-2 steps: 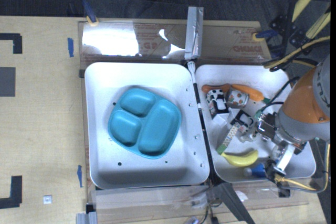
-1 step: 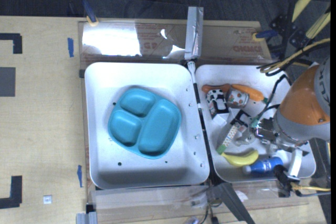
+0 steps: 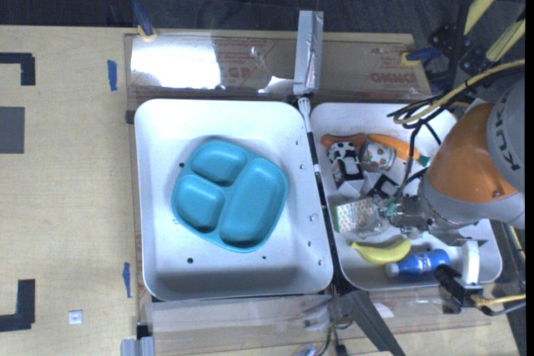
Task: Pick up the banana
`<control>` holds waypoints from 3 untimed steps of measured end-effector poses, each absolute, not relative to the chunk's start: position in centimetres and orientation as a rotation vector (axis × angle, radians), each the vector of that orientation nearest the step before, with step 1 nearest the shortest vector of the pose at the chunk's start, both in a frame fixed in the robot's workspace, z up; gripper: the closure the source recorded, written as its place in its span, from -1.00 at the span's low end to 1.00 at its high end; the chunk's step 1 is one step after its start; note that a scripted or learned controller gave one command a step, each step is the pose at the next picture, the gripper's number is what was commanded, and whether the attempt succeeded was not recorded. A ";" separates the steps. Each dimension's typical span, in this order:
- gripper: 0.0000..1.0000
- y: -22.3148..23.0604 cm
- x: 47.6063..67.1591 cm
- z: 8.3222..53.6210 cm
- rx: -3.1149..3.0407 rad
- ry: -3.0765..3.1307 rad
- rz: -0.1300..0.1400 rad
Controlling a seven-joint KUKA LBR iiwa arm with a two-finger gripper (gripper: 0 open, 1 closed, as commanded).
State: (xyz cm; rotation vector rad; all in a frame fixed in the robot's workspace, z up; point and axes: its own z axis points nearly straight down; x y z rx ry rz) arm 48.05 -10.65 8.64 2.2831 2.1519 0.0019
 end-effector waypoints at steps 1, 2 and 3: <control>-1.00 -16.1 47.8 14.3 2.769 1.496 -0.009; -1.00 -21.1 47.8 19.5 2.965 1.051 -0.011; -1.00 -22.0 47.8 19.2 2.967 1.051 -0.012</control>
